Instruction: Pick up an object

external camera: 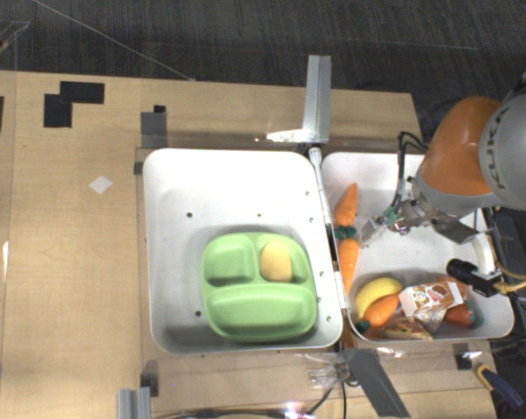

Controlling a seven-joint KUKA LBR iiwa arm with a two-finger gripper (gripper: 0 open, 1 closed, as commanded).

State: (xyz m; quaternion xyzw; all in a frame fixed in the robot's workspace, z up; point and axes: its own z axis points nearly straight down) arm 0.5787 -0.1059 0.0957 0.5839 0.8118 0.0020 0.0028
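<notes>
L bin (171, 234): divided plate (258, 286) w/ round fruit (277, 260) in its upper-R compartment. R bin (376, 177): two carrots (346, 206) along L wall; banana (376, 291), packet (433, 299) at front.

The arm (507, 147) is built of rounded grey metallic segments, with a broad glossy orange band (459, 147) wrapping the section above the wrist. Thin black cables (406, 155) loop along its side toward the wrist. The gripper (393, 219) is a small cluster of silvery metal parts with darker pieces among them. A black cylindrical fitting (472, 278) sticks out beside it, with a yellowish cable nearby.
</notes>
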